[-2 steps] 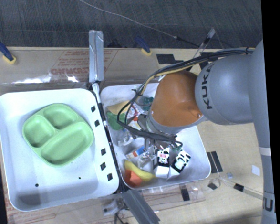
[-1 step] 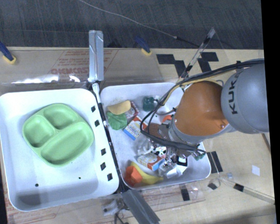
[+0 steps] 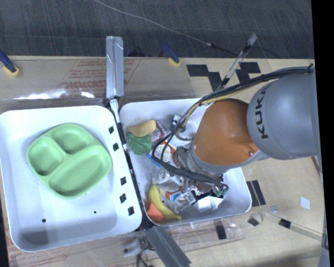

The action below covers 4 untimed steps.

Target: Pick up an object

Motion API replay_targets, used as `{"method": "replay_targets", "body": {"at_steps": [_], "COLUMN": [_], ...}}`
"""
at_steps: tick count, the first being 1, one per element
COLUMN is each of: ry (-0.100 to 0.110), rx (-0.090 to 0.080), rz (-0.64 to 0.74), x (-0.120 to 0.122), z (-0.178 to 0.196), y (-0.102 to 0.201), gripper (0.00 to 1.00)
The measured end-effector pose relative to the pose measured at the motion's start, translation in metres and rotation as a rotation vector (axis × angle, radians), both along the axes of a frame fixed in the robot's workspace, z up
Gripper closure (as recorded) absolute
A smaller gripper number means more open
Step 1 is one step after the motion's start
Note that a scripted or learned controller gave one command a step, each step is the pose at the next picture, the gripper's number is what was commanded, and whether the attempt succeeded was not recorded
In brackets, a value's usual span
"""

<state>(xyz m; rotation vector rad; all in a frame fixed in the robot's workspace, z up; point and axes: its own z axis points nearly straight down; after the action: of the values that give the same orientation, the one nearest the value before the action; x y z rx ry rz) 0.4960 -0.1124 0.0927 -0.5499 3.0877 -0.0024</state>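
- The step in hand is judged to be the reach into the clutter: the grey arm with the orange band (image 3: pixel 227 133) is lowered over the right-hand shallow white bin (image 3: pixel 240 202), its wrist hanging above the heap of small things.
- The two-finger gripper (image 3: pixel 201 195) is seen only as dark parts below the wrist, low over a crumpled clear-and-white wrapper (image 3: pixel 179 192); whether the claw is wide, narrow or closed on anything cannot be told, and nothing is seen lifted clear of the heap.
- No single thing is named by the task; the candidates all lie in the right bin, crowded against its left wall and front edge.
- The next move is judged to call for a closing on one item alone and a straight lift, since the pieces touch and overlap.
- Counted: two white bins side by side; one pale green plastic divided plate (image 3: pixel 69 159), alone in the left-hand shallow white bin (image 3: pixel 25 225); one yellow banana (image 3: pixel 159 203); one orange rounded piece (image 3: pixel 152 214) touching it; one green crumpled soft piece (image 3: pixel 139 143); one tan bread-like block (image 3: pixel 142 128). The rest beneath the arm is hidden and left uncounted.
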Motion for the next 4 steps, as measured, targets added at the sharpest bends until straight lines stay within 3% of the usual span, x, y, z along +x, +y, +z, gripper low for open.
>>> {"method": "replay_targets", "body": {"at_steps": [1,2,3,4], "ry": [0.001,0.006,-0.016,-0.009], "rx": [0.000,0.000,-0.004,-0.002], "rz": [0.209,0.163,0.169,0.170], "x": [0.004,0.002,0.009,0.007], "z": [-0.001,-0.001,0.018,0.014], "y": [0.014,0.021,0.022,0.023], "gripper": [0.00,0.00,1.00,0.00]}}
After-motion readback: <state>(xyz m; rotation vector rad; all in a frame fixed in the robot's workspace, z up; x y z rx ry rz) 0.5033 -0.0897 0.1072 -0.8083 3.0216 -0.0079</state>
